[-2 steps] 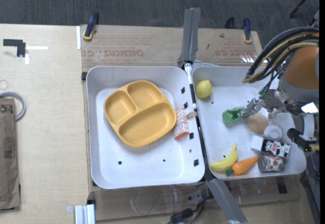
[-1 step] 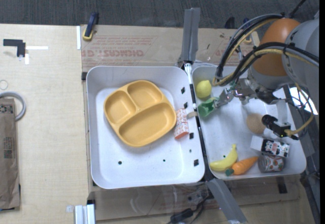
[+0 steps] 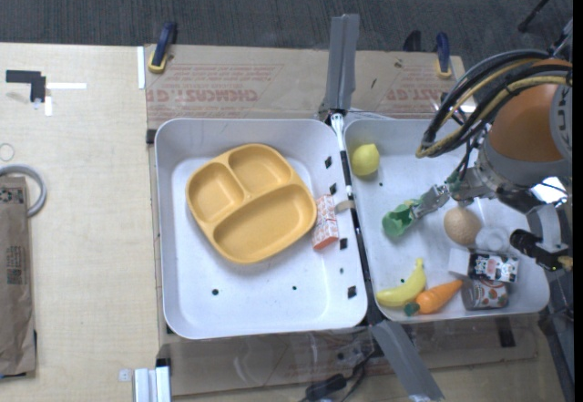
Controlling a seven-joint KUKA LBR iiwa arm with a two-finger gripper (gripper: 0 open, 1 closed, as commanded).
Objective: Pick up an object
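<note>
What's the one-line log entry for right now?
arm: over right bin | gripper: by green toy, grasp unclear | nearby: lemon, egg, banana, carrot | left bin: yellow plate

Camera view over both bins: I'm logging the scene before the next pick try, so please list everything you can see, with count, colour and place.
Divided plate: one, yellow, middle of the left bin.
Small packet: one, orange and white, left bin, at the plate's right edge.
Lemon: one, yellow, upper left of the right bin.
Green toy: one, green, middle of the right bin.
Egg: one, tan, right of the green toy.
Banana: one, yellow, lower left of the right bin.
Carrot: one, orange, beside the banana.
Can: one, printed label, lower right.
Small carton: one, black and white, above the can.
Clamps: two, blue, on the cardboard behind the bins.
Gripper: one, grey, at the green toy's upper end.
</note>
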